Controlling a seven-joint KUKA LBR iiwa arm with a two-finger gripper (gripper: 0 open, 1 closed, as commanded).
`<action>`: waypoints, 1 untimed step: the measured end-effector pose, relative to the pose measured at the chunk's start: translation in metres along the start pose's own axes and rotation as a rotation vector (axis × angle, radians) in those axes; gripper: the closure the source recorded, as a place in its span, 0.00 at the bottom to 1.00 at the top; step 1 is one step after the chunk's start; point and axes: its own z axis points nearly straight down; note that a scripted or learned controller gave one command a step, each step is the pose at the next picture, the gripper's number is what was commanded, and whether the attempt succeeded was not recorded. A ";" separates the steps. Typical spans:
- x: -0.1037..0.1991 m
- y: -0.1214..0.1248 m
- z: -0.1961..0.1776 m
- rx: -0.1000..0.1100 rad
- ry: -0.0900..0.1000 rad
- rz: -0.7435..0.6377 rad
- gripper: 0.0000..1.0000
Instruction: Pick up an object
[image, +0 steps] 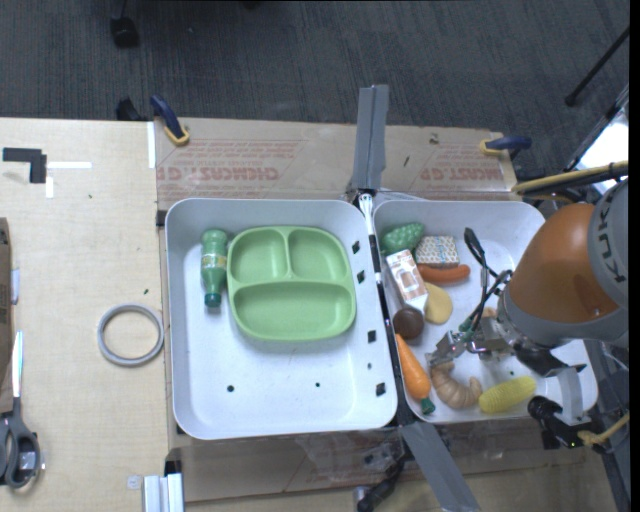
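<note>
The arm is reaching in from three o'clock and hanging low over the right bin (520, 215), its orange band covering much of that bin's three o'clock side. The jaws (450, 350) are sitting down among the toys, just beside the croissant (455, 388) and the carrot (414, 368); whether they are released or clenched I cannot tell, as the metal there is too small and cluttered, and I see nothing clearly caught.

Everything worth picking is crowding the right bin's nine o'clock wall: the small carton (406, 278), a dark round fruit (407, 322), a pale potato-like piece (438, 305), a sausage (442, 272), a green knobbly thing (402, 237), and the corn cob (507, 394) toward five o'clock. That packing is leaving little room to close around one piece without nudging a neighbour, and the divider wall is pressing close at nine o'clock.

The left bin (270, 390) is offering far more space: the green divided plate (292, 283) and a green bottle (213, 266) are lying in its twelve o'clock half, well apart from the jaws. A tape ring (130, 333) is resting on the table (70, 270).
</note>
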 end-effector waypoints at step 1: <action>-0.006 0.067 0.001 0.002 -0.003 -0.017 0.00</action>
